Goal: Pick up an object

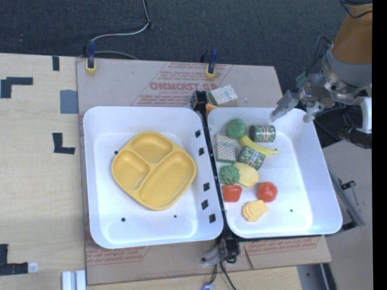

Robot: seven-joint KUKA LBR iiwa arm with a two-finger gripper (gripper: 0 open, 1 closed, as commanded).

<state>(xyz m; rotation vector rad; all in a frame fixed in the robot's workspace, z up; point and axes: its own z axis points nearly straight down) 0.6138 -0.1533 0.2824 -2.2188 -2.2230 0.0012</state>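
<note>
The end effector (pixel 295 109) hangs wide open and empty over the right bin's (pixel 302 180) far right corner. The toys cluster tightly against the bin's left wall, the can (pixel 262 133) nearest. Descending there risks fingers jamming between neighbours or nudging them apart.
</note>
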